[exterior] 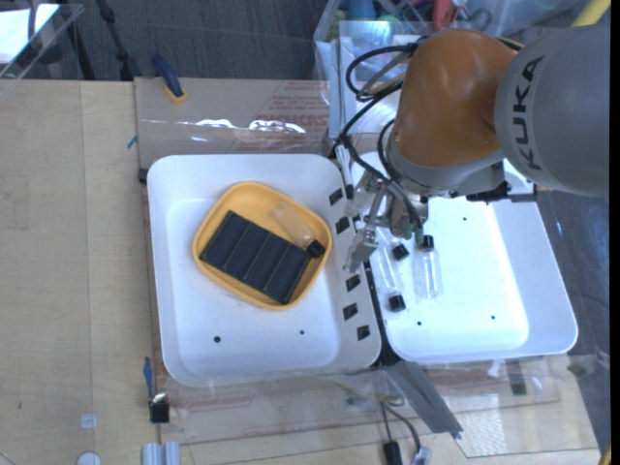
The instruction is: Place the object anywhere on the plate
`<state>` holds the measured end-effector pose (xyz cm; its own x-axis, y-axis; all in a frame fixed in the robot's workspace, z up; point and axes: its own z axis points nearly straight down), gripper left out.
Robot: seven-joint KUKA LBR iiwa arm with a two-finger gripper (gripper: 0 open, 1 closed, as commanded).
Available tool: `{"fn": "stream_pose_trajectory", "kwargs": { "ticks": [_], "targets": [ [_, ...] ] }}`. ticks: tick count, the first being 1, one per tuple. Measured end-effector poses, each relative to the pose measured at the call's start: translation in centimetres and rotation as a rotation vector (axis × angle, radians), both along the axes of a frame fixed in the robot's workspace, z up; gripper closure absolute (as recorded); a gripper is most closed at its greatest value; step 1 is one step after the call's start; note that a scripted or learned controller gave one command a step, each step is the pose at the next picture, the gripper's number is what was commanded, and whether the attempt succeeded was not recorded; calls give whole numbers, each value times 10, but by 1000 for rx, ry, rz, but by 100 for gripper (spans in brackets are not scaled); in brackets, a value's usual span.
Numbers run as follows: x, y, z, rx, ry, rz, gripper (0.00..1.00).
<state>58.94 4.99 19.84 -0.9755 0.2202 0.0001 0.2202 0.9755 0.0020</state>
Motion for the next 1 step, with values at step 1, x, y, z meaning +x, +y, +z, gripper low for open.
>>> {"fn": "stream_pose_trajectory", "kwargs": {
  "ticks": [1],
  "targets": [
    [32,-45,10,0,-7,178,0]
  ]
}}
